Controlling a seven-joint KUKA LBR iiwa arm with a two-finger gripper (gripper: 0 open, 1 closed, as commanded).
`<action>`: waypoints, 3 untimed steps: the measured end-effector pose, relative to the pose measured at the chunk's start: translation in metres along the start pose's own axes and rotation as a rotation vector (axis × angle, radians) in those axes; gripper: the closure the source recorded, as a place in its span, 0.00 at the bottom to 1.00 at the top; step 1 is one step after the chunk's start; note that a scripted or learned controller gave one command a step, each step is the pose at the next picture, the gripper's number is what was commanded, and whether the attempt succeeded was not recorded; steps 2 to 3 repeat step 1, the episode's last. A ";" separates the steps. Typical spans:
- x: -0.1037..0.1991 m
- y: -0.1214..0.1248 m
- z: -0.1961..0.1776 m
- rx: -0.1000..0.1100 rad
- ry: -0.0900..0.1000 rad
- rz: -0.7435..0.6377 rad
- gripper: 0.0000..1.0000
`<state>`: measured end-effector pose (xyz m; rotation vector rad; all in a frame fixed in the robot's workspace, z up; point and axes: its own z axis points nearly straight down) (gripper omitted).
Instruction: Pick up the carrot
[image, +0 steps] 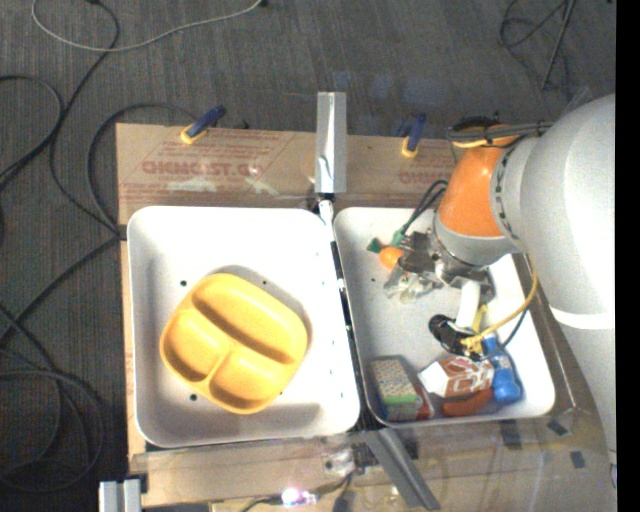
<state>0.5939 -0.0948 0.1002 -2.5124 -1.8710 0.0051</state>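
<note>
One slip risk: the end effector (408, 284) sits beside the carrot (388, 255); I cannot tell its grip.

Yellow tray (234, 341) in white L bin (150, 300). Orange carrot (389, 256), green top, at 10 o'clock in white R bin (365, 330). Blue item (505, 383) at 5 o'clock. Arm (560, 200) grey w/ orange band.

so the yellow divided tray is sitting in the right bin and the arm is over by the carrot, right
Not quite. The camera view shows the yellow divided tray in the left bin, not the right one. The rest holds: the arm's claw is in the right bin, close to the carrot.
</note>
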 end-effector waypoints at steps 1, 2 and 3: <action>0.097 0.013 -0.083 -0.007 -0.006 0.088 1.00; 0.097 0.013 -0.083 -0.007 -0.006 0.088 1.00; 0.097 0.013 -0.083 -0.007 -0.006 0.088 1.00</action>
